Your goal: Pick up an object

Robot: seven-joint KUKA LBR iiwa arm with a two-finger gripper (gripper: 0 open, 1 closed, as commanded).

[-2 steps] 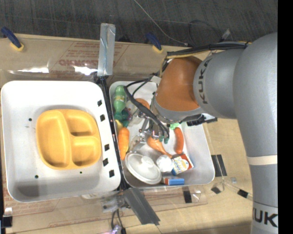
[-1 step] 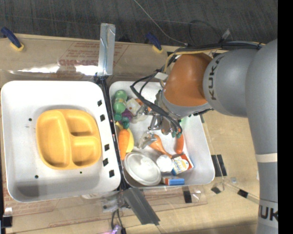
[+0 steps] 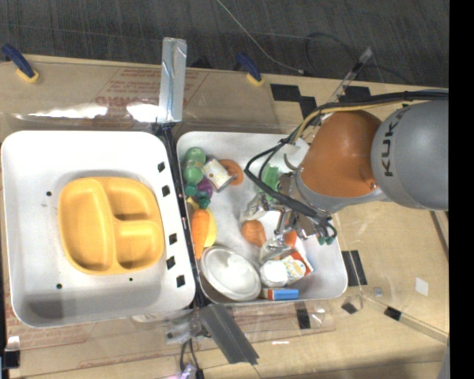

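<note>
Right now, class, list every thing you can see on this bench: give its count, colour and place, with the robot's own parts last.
Bins: two, white, side by side on the bench.
Divided tray: one, yellow, in the left bin.
Metal bowl: one, silver, near edge of the right bin.
Carrot: one, orange, right bin beside the divider.
Grapes: one bunch, green and purple, right bin's far left corner.
Small round item: one, orange, middle of the right bin.
Clamps: two, blue and yellow, bench's far edge.
Arm: one, grey and orange, over the right bin.
Gripper: one, dark, low among the items.
</note>
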